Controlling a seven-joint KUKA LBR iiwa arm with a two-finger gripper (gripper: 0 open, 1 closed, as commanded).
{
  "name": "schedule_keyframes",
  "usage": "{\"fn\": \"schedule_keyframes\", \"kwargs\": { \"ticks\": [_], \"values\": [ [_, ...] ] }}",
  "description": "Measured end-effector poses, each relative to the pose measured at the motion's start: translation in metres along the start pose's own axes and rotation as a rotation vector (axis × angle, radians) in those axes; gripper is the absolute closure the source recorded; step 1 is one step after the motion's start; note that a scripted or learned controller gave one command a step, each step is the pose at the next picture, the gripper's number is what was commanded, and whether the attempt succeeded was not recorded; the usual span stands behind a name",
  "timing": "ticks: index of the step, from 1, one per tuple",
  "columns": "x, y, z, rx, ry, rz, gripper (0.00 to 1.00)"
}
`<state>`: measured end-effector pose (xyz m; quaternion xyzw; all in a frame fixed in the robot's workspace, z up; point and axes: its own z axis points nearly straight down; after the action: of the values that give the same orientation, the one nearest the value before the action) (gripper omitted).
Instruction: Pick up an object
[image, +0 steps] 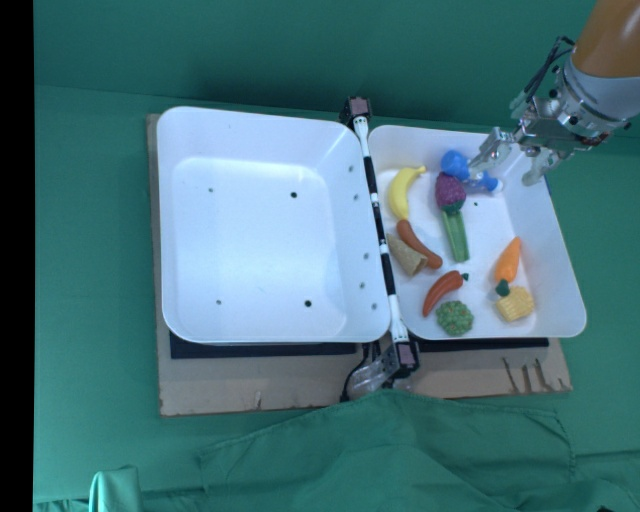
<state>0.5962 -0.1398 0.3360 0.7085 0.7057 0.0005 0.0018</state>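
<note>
My gripper (515, 160) hangs over the far edge of the right bin (560, 290), its two fingers spread apart with nothing between them. Just left of it lies a blue toy (458, 164). Below that sit a purple-headed vegetable with a green stalk (453, 212), a yellow banana (402, 188), a brown sausage (418, 243) and a tan cone piece (405, 258). Nearer the front lie a red chilli (441, 291), a green broccoli (455, 318), an orange carrot (508, 260) and a yellow corn piece (515, 303).
The left bin (190, 150) stands beside the right one, joined along a black-and-white hinge bar (375, 215). Both rest on a cardboard sheet (250, 395) on the green cloth. A fold of green fabric (400, 450) lies at the front.
</note>
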Motion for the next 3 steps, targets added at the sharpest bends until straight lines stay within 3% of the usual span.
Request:
{"fn": "schedule_keyframes", "kwargs": {
  "ticks": [1,2,3],
  "values": [
    [-0.050,0.028,0.086,0.005,-0.002,0.003,0.00],
    [-0.048,0.037,0.143,-0.006,-0.003,-0.001,0.00],
    [-0.048,0.044,0.152,-0.007,-0.004,-0.002,0.00]
  ]
}}
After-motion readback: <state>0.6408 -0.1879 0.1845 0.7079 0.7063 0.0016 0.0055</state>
